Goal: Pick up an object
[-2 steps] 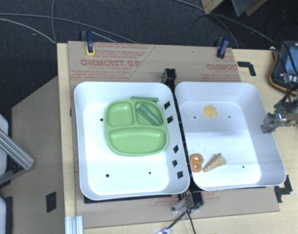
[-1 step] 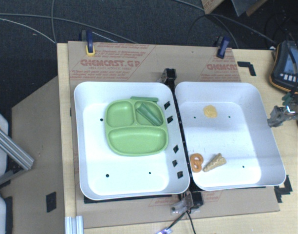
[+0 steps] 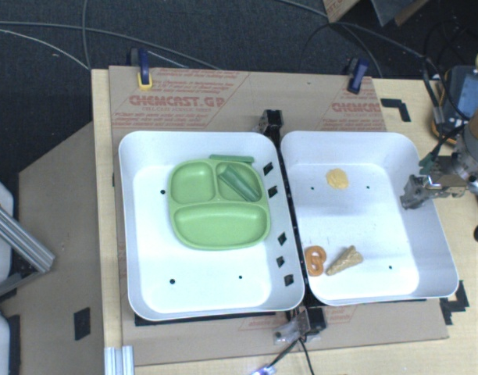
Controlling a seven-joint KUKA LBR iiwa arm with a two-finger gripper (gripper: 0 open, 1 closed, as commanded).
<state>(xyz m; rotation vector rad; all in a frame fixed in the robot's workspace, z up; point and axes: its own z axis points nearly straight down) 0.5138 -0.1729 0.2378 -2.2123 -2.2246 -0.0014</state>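
Note:
In the right bin (image 3: 426,244) lie three small things: a pale yellow round piece (image 3: 337,180) near the back, an orange pretzel-shaped ring (image 3: 315,260) at the front left, and a tan cone-shaped piece (image 3: 343,261) beside it. My gripper (image 3: 415,191) hangs over the right bin's right rim, far from all three. Nothing shows between its fingers.
The left bin (image 3: 145,280) holds a green divided plate (image 3: 219,205) with a darker green piece (image 3: 238,180) in its back right compartment. Black clips (image 3: 270,120) join the bins along the middle. Blue clamps (image 3: 144,66) hold the cardboard at the back.

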